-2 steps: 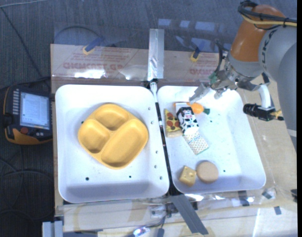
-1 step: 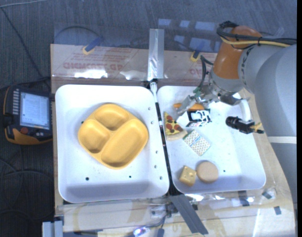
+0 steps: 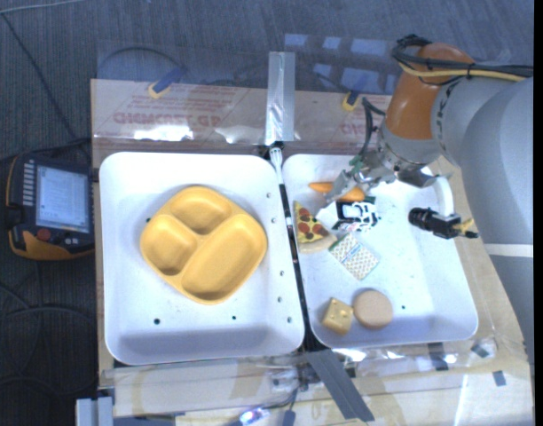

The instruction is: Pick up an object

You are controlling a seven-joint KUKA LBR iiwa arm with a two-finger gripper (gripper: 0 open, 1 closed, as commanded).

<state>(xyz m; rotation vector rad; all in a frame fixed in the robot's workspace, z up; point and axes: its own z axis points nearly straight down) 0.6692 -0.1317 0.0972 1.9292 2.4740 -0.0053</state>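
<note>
Clearly, we found the gripper (image 3: 356, 185) low over the far part of the right bin (image 3: 431, 273), just above a small black-and-white object (image 3: 356, 212), with an orange piece (image 3: 321, 185) beside it; whether anything sat between the fingers we could not tell, nor how wide they stood. We judged that a clean pick called for centring on one item and closing across its narrow side, clear of the pizza slice (image 3: 309, 226) and the checkered wafer (image 3: 355, 257) nearby. The black-and-white object seemed to lie with its long axis roughly across the bin, though blur left that uncertain. Nearer us lay a cheese block (image 3: 337, 315) and a round biscuit (image 3: 373, 309); the left bin (image 3: 129, 327) held a yellow divided plate (image 3: 203, 242).
</note>
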